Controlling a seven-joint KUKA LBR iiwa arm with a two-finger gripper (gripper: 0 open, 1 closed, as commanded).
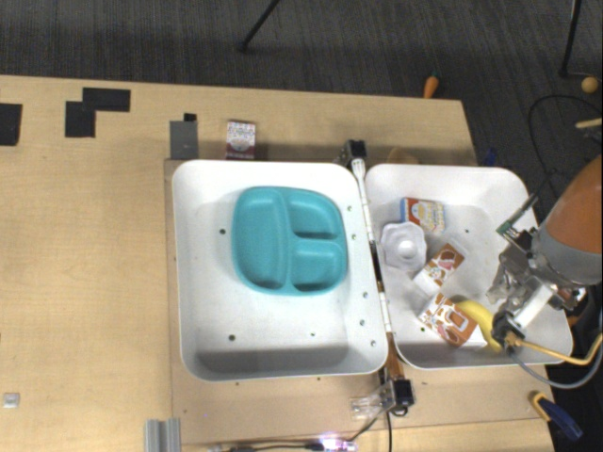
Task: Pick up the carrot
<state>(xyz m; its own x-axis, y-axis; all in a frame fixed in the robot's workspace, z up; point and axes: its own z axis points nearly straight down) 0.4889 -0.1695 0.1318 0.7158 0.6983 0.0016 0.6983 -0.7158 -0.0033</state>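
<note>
While the hand (511, 295) hangs low over the right side of the right bin (443, 179), I cannot tell whether it is released or clenched. The carrot I cannot pick out with certainty; it may be hidden beneath the hand or the arm, so its direction and long axis are unknown. My judgement is that the coming move turns on finding it before any descent.

Just beside the hand, toward the bin's near wall, lies a banana (476, 316), touching a snack packet (449, 321). Further left and back come a second packet (441, 264), a white cup (405, 248) and a small carton (426, 216), all crowded close together, leaving little room for a clean approach. Across the divide, the left bin (217, 337) holds a teal divided tray (287, 240). Both bins sit on the pale wooden desk (85, 271). At its far edge, well apart from the bins, is a small orange thing (431, 86), too small to name. Grey carpet (141, 17) lies beyond.
</note>
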